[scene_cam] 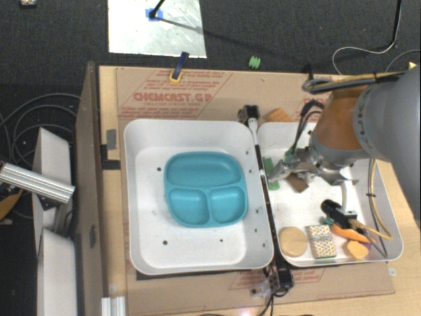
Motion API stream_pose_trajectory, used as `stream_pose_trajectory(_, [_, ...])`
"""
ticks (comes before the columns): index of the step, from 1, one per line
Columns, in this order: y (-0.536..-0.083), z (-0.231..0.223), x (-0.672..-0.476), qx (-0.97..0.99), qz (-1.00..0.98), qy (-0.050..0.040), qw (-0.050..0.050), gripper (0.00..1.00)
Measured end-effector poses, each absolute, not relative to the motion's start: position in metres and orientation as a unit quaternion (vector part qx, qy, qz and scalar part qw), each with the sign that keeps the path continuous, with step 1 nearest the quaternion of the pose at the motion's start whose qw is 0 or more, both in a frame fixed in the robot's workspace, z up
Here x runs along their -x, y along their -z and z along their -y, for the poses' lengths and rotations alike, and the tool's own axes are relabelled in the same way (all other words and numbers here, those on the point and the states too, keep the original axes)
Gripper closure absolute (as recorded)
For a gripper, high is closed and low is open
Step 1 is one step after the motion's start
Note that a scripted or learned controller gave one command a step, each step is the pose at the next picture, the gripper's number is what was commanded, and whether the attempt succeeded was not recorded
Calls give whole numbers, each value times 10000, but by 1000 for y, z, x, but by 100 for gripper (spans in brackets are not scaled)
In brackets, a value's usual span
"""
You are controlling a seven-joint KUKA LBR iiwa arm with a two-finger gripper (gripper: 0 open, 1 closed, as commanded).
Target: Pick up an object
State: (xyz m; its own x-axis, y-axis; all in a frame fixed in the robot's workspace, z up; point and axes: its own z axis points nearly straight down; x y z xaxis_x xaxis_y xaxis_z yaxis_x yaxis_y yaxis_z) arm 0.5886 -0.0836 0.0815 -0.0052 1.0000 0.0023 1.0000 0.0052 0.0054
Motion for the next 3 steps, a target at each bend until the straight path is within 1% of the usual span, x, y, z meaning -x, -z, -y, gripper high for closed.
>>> stream_pose_trajectory(1, [-86, 120, -642, -7054, -7088, -23, 40, 0])
stream_pose_trajectory(2, [-84, 108, -603, -7070, -7072, 3, -7, 0])
stream_pose_trajectory(3, [-128, 175, -673, -7070, -7072, -27, 67, 0])
